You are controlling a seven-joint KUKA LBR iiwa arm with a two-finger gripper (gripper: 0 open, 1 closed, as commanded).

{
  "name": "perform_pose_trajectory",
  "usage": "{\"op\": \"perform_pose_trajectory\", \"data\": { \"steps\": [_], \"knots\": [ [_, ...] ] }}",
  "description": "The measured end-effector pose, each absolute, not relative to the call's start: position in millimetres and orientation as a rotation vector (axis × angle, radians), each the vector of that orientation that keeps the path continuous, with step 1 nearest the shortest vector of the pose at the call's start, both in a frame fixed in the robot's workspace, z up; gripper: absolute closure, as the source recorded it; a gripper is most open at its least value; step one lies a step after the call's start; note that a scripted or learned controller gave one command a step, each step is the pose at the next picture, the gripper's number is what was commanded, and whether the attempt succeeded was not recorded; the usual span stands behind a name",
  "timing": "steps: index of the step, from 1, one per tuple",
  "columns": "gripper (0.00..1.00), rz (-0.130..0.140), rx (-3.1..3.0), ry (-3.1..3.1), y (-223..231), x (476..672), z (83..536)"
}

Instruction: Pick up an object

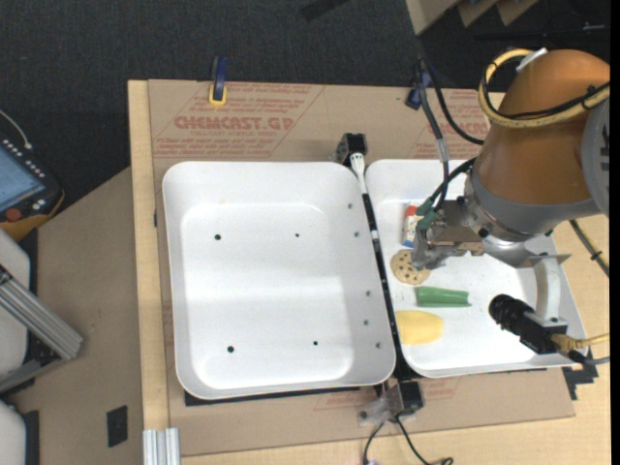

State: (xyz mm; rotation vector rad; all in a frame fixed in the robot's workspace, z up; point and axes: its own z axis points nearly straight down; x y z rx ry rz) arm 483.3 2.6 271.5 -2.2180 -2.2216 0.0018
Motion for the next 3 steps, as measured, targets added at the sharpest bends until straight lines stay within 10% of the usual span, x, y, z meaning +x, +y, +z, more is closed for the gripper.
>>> {"op": "perform_pose_trajectory", "data": {
  "steps": [3],
  "knots": [
    [1.0,-0.002,-2.221,-2.225,41.6,480.1,365.3]
  ]
}}
